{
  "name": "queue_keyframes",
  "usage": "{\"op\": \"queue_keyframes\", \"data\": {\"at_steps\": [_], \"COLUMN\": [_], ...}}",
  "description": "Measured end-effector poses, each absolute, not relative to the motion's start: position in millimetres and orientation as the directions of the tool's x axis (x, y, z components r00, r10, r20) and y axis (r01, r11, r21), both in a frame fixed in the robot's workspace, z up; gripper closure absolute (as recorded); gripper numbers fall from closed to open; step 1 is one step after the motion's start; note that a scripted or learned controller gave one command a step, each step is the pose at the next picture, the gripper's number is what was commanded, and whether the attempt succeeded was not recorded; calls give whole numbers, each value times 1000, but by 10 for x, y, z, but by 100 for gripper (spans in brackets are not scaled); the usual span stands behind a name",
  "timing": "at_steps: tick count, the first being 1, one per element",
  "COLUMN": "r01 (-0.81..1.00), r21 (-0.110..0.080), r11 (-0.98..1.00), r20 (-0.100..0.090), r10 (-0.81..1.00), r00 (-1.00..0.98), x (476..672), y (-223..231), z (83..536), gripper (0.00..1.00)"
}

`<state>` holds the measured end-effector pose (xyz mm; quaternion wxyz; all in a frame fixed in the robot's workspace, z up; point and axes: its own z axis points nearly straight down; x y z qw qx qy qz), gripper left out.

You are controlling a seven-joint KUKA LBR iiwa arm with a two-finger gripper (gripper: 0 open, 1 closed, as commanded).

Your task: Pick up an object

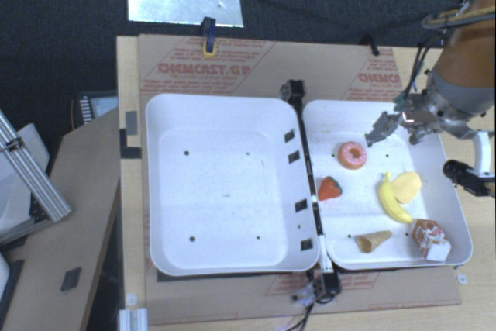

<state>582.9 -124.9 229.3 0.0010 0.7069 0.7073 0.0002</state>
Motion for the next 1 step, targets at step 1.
{"op": "queue_keyframes", "data": {"at_steps": [1], "r01": [1000], "r21": [1], "r11": [6], "r20": [0], "r10": [1000], "r00": [-6], "x": [5837], "y": [-885], "z": [2235], "gripper": [0]}}
